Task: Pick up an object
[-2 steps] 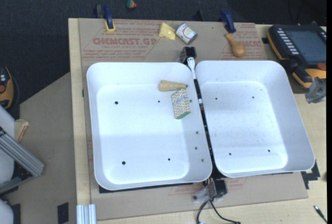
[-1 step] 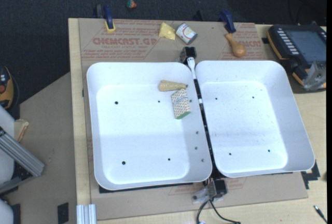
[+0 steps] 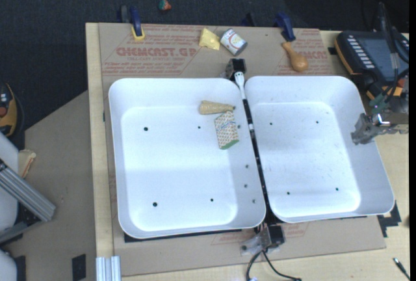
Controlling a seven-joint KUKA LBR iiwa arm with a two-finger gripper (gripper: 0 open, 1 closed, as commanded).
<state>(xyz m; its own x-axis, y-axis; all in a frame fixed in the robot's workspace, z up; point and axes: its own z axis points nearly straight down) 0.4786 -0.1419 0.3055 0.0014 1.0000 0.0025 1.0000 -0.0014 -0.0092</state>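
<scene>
Dark carpet surrounds the bench [image 3: 169,52], whose brown board top carries red printed lettering and two shallow white bins side by side. At the right edge the claw [image 3: 365,130] is a small grey metal shape over the rim of the right bin [image 3: 312,149]; most of the arm is cut off by the frame, and whether the claw is open or closed I cannot tell. Nothing is visibly held in it.

Inside the left bin [image 3: 175,169], near its upper right corner, lie a tan cone-like piece [image 3: 214,107] and, touching it just below, a flat patterned packet [image 3: 226,129], possibly a sachet. Both sit close to the dark seam between the bins.

On the board behind the bins rest a yellow wedge [image 3: 208,40], a small white box [image 3: 233,41] just beside it, and a wooden pear-shaped piece [image 3: 296,57]. Blue clamps [image 3: 136,21] grip the board's far edge.
</scene>
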